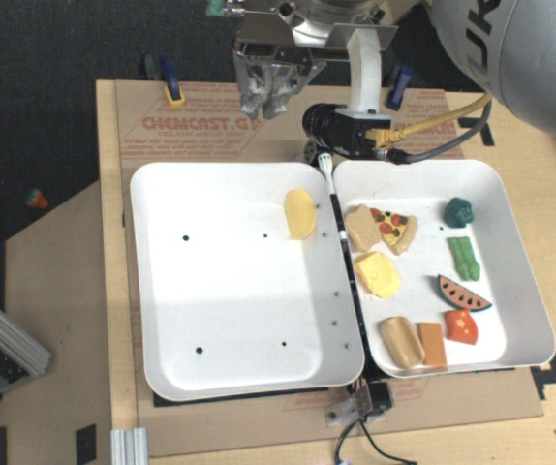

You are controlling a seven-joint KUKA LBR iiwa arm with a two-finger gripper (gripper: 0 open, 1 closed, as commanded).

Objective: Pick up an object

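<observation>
Grey arm hanging over the desk's far edge, metal hand (268,90) pointing down, grip impossible to judge, pale yellow oval toy (300,213) lying in left white bin (162,260), upper right, long axis running near-to-far

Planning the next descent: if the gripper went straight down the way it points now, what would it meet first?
Probably the brown board behind the left bin, near its printed lettering. The gripper hangs beyond the bin's far rim, short of the yellow piece. Depth is hard to judge from this slanted view.
</observation>
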